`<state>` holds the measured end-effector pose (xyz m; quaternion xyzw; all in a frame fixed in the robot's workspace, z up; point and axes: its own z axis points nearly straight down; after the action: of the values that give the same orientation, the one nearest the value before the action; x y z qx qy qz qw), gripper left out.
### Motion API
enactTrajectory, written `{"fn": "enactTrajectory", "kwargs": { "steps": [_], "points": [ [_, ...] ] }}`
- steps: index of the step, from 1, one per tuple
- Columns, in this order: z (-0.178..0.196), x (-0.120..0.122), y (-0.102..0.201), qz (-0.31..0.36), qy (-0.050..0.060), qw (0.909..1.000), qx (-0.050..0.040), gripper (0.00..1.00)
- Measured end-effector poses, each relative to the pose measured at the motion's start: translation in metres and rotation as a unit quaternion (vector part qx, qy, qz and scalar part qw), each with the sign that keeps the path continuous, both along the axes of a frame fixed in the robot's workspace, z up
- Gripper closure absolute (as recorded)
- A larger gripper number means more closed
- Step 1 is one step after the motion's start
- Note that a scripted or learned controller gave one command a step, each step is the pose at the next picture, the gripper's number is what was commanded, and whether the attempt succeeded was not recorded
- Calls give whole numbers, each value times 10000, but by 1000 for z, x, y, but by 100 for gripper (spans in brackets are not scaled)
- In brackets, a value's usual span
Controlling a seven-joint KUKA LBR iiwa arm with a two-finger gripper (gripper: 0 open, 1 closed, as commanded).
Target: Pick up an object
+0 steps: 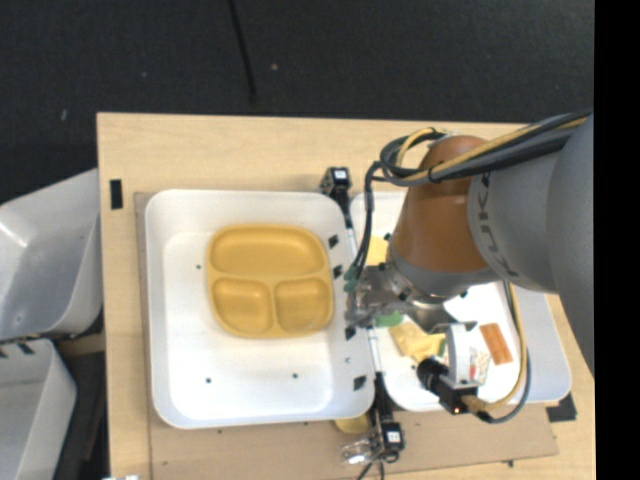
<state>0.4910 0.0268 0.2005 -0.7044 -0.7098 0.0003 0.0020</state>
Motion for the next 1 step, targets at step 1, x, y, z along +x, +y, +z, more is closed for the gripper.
{"fn": "enactTrajectory", "kwargs": {
  "steps": [1],
  "points": [
    [52, -1, 92, 13, -39, 10000, 1, 100]
  ]
}}
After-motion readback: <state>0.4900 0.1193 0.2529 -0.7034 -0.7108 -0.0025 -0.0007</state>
